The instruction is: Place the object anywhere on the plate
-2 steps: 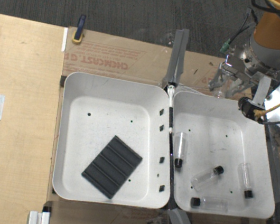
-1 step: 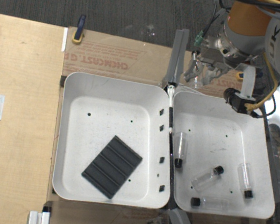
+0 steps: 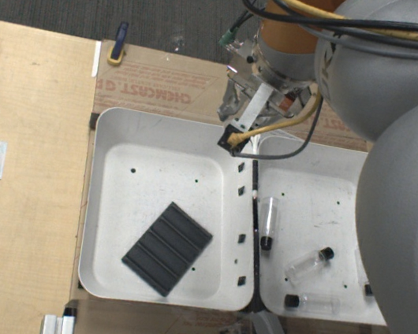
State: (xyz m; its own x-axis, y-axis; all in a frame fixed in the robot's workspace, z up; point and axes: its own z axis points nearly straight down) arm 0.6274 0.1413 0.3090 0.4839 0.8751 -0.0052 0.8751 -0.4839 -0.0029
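**The gripper (image 3: 234, 115) hangs over the far rim where two white bins meet; whether it stands wide or narrow cannot be told.**
The left bin (image 3: 116, 146) holds the black ribbed plate (image 3: 168, 248), lying flat and skewed toward the near wall. The right bin (image 3: 348, 195) holds three clear, black-capped tubes, all well apart from the plate. The first tube (image 3: 268, 224) lies along the shared wall, the second tube (image 3: 310, 264) is tilted mid-bin, and the third tube (image 3: 313, 304) lies near the front rim.
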